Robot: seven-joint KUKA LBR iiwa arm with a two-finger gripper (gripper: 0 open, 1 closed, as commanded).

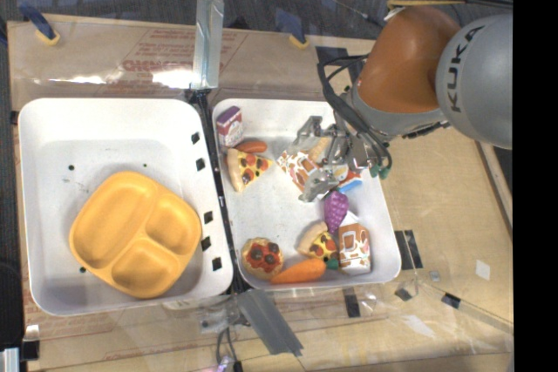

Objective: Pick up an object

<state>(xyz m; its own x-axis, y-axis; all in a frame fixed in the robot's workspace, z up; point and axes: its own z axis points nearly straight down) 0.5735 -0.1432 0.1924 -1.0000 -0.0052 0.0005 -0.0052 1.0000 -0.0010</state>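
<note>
Carrot [298, 272] front edge | gripper [324, 163] amid crowded toy food [301, 165]

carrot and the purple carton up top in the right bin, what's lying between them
In the camera view, a pizza slice lies just below the purple carton, then bare bin floor, then a round mini pizza just left of the carrot.

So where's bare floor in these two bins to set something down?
Left bin: open floor along the back and left of the yellow tray. Right bin: a small patch mid-floor between the pizza slice and grapes. Crowded under the gripper and along the front by the carrot.
</note>
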